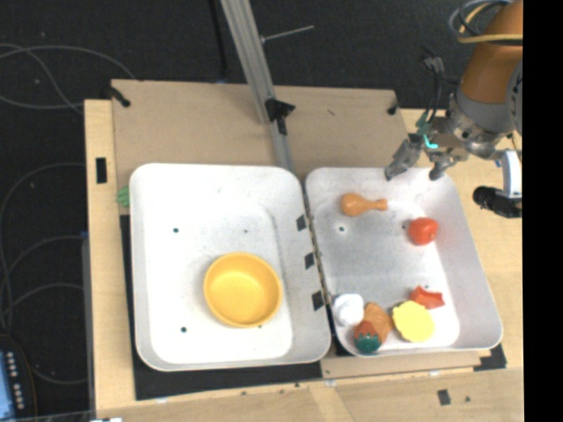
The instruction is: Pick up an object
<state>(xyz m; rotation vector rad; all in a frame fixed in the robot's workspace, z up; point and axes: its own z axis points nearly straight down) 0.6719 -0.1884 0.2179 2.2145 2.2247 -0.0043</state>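
The two-finger gripper is seen above the far edge of the right-hand shallow white bin, near that bin's far right corner. Its two dark fingers are spread apart, and nothing is seen between them.

No object has been lifted yet. The nearest candidate is judged to be the orange pear-shaped toy with a narrow neck, which lies on the bin floor close to the far edge, toward the left wall. From the gripper it lies nearer the camera and slightly toward the left wall. Its long axis runs roughly parallel to the far edge, the bulb toward the left wall and the neck toward the right. A grasp across the neck or bulb would therefore call for the fingers to be set crosswise to that axis.

A small red rounded object rests toward the right wall, also near the gripper and apart from the pear shape. The remaining things are crowded in the near edge of the same bin: a white ball, an orange and green piece, a yellow flat disc and a small red piece. These lie well apart from the gripper.

A round yellow bowl sits in the left-hand white bin.
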